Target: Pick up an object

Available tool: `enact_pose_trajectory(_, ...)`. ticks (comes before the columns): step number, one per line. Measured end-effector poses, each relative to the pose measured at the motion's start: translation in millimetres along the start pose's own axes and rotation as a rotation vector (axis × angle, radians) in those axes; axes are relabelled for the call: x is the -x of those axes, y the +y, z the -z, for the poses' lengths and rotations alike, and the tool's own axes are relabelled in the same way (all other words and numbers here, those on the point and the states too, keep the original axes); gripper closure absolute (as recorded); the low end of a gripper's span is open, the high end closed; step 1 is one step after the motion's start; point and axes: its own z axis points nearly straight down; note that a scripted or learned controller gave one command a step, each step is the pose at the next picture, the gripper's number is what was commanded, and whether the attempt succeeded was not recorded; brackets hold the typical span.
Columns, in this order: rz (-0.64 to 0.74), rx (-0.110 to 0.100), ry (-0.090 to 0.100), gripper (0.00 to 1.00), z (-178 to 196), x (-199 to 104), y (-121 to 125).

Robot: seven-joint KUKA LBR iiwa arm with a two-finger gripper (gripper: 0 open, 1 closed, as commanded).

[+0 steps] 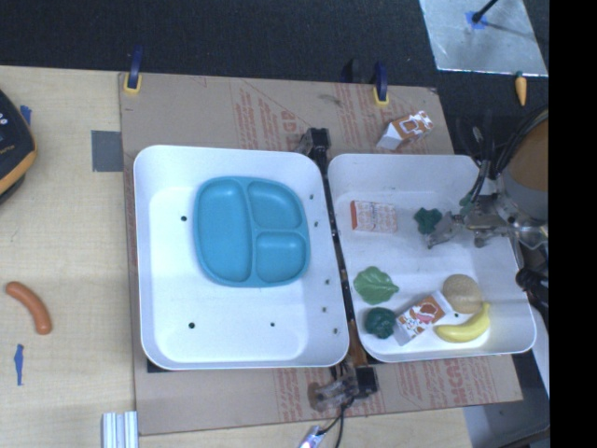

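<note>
The right bin (410, 177) holds several small items. A flat white and red packet (373, 216) lies at its upper left, with a dark green piece (427, 219) just right of it. Lower down are a light green leaf (375, 285), a dark green broccoli-like piece (380, 322), a small red and white carton (420, 317), a tan round item (462, 293) and a yellow banana (464, 328). My gripper (450, 228) reaches in from the right, low over the bin's upper right part, just right of the dark green piece. Nothing shows held in it.
The left bin (159, 250) carries a blue divided plate (252, 230). Another small carton (407, 129) lies on the cardboard behind the right bin. An orange sausage (30, 306) and a black and yellow device (11, 147) sit on the bench at far left.
</note>
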Motion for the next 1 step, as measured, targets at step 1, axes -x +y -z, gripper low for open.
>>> enact_pose_trajectory(1, -0.001, 0.002, 0.0, 0.0, -13.7, -23.6, 39.7)
